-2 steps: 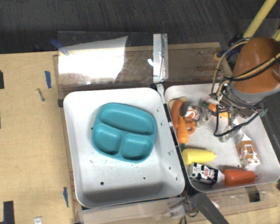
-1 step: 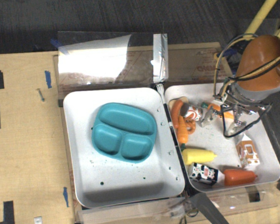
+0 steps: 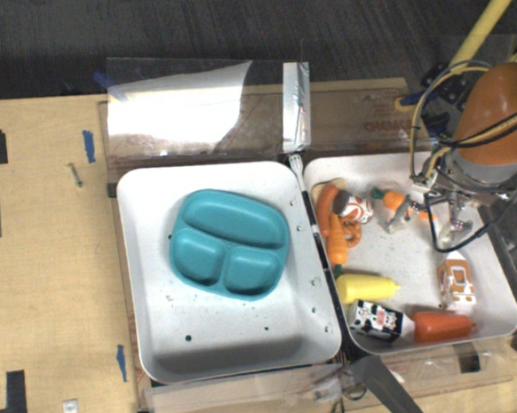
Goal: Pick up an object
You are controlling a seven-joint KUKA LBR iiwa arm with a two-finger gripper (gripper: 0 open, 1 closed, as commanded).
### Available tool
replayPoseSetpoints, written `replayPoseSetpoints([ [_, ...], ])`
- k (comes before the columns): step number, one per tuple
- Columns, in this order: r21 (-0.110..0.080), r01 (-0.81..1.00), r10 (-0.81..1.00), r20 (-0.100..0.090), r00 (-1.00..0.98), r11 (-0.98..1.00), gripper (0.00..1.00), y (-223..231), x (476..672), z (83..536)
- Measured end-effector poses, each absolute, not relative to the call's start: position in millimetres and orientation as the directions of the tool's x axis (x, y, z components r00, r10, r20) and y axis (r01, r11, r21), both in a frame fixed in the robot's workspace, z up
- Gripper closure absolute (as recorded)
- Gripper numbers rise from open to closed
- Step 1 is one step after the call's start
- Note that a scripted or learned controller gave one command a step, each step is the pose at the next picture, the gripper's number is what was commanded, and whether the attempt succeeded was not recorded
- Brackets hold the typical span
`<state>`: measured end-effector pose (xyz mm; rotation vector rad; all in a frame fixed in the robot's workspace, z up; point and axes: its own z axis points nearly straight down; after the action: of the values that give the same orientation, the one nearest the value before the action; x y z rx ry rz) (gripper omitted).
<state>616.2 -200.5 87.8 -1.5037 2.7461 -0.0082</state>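
Observation:
My gripper [image 3: 454, 223] hangs over the right part of the right bin [image 3: 508, 315], below the arm's orange band [image 3: 493, 107]. Just below it lies a small orange and white packet [image 3: 456, 282]. Further left in this bin are a long orange toy [image 3: 331, 227], a white and orange ball [image 3: 355, 210], a small orange and teal piece [image 3: 392, 203], a yellow toy [image 3: 365, 286], a black and white box [image 3: 377, 320] and a red-orange toy [image 3: 441, 324]. Nothing is seen held.
The left bin [image 3: 149, 281] holds a teal divided plate [image 3: 228, 243]. A ridge [image 3: 313, 241] separates the two bins. Cables [image 3: 427, 174] loop beside the wrist. A clear sheet [image 3: 180, 109] lies behind the left bin.

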Motion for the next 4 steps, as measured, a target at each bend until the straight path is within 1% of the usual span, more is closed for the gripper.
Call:
replayPoseSetpoints([
  [1, -0.006, -0.875, -0.875, -0.005, -0.485, 0.485, 0.0, -209, 543.4, 88],
  [2, -0.006, -0.884, -0.884, -0.007, -0.468, 0.468, 0.0, -200, 650.3, 90],
  [3, -0.015, -0.881, -0.881, -0.015, -0.473, 0.473, 1.0, -200, 653.1, 103],
  [4, -0.022, -0.914, -0.914, -0.006, -0.405, 0.405, 1.0, -209, 670.6, 268],
])
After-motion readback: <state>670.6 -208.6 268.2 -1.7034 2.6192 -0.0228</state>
